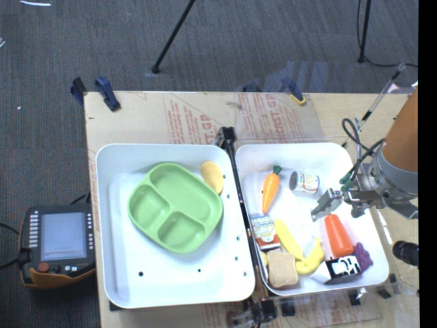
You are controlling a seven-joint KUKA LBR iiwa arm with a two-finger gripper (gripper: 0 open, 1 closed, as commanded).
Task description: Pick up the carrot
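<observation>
The carrot (pixel 270 191) is orange with a green top and lies near the left wall of the right bin (pixel 300 149), pointing towards the front. My gripper (pixel 341 207) hangs over the right half of that bin, well to the right of the carrot and apart from it. It is open, with nothing between its fingers (pixel 326 203). Just in front of it lies an orange-red bottle-shaped toy (pixel 336 234).
The right bin also holds a small can (pixel 305 182), a packet (pixel 263 227), a banana (pixel 297 248), a bread slice (pixel 283 268), purple grapes (pixel 362 257) and a black-and-white item (pixel 343 266). A green divided plate (pixel 176 207) and a yellow piece (pixel 212 176) lie in the left bin (pixel 116 251).
</observation>
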